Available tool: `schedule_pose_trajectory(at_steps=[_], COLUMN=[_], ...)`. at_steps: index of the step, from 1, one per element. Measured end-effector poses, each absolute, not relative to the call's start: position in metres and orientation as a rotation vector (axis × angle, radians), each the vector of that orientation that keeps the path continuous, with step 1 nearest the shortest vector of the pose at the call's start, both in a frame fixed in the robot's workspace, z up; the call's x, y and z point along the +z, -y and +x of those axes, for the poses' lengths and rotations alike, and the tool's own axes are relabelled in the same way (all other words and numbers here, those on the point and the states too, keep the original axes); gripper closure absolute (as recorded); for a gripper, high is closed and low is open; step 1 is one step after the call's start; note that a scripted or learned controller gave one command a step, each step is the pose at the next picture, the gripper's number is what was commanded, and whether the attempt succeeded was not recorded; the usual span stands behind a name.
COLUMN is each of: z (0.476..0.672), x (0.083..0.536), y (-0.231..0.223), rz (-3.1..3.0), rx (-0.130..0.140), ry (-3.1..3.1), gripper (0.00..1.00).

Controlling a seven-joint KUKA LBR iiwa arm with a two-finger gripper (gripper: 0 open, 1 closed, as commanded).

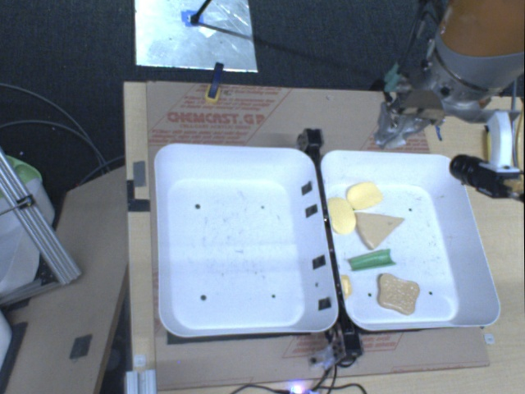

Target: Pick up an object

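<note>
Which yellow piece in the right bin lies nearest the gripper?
The upper yellow oval, nearest the gripper; the other oval lies lower left, the small piece at the divider.

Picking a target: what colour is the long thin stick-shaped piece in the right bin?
Green: the long thin stick-shaped piece, clearest in the camera view.

left bin (pixel 230 245): white, with small dark dots and black clips along one side
right bin (pixel 443 220): white
two rounded pieces (pixel 363 194): pale yellow
wedge piece (pixel 379 227): tan, like cheese
long piece (pixel 371 259): green
toast piece (pixel 398 294): light brown with a darker brown edge
small bit by the middle wall (pixel 345 286): yellow
desk (pixel 271 109): light brown board with red letters
arm (pixel 480 15): orange band on top, grey below
tool (pixel 399 130): grey metal
floor (pixel 66 56): dark blue-grey
square sheet (pixel 195 21): shiny silver with a blue spot
</note>
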State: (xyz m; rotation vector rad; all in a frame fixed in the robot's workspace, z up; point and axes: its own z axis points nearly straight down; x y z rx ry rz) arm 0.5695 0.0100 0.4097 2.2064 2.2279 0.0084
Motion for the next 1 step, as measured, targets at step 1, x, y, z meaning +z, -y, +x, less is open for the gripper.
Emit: schedule_pose_trajectory(at_steps=[1], z=[0.5862], x=[0.5439], y=[-0.0016], rz=[2.206], rx=[0.021], ry=[-2.218], gripper=[1.0])
